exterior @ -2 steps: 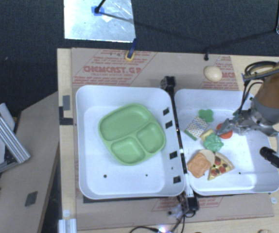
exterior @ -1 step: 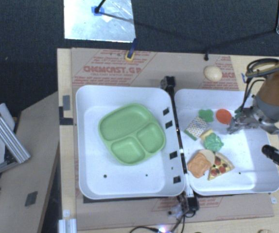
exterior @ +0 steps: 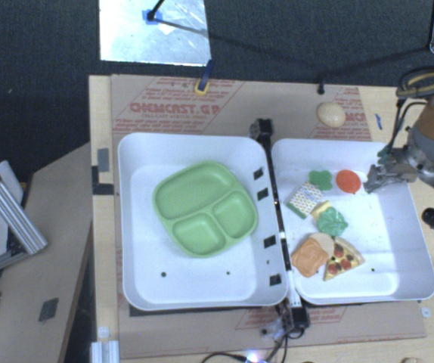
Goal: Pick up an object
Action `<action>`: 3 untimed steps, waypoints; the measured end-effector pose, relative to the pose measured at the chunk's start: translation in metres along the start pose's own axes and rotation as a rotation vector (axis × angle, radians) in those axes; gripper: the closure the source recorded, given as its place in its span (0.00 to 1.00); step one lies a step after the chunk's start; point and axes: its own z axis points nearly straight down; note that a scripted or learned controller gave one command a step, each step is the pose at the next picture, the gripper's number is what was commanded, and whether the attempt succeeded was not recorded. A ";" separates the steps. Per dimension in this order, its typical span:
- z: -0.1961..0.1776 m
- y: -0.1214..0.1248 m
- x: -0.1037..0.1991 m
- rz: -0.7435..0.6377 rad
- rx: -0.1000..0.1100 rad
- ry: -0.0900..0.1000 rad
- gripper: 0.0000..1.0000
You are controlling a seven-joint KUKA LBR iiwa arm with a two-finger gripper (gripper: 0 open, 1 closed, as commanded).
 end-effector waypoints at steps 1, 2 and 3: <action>-0.065 0.004 -0.001 -0.001 -0.002 -0.001 1.00; -0.067 0.005 -0.001 -0.001 0.003 0.001 1.00; -0.058 -0.009 0.054 -0.004 0.007 0.004 1.00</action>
